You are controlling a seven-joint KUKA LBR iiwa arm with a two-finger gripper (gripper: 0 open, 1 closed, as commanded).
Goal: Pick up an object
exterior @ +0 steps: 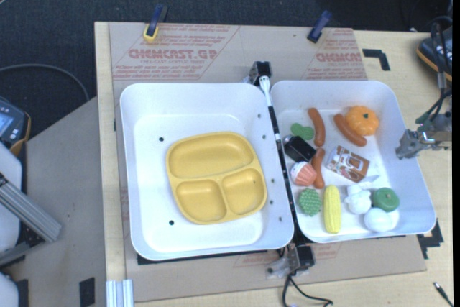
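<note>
The right bin (410,187) holds several toy foods: an orange fruit (361,120), two sausages (317,126) (348,130), a black block (298,149), a brown and white packet (347,163), a yellow corn cob (331,208), a green knobbly piece (310,201) and a green ball (386,198). My gripper (412,144) is small and grey at the bin's right rim, to the right of the packet and below the orange fruit. Nothing is visibly held by it.
The left bin (144,154) holds a yellow three-part tray (213,176). White pieces (379,219) lie in the right bin's front right corner. Two clamps (153,24) (319,26) grip the board's far edge. A cable runs off the front edge (291,284).
</note>
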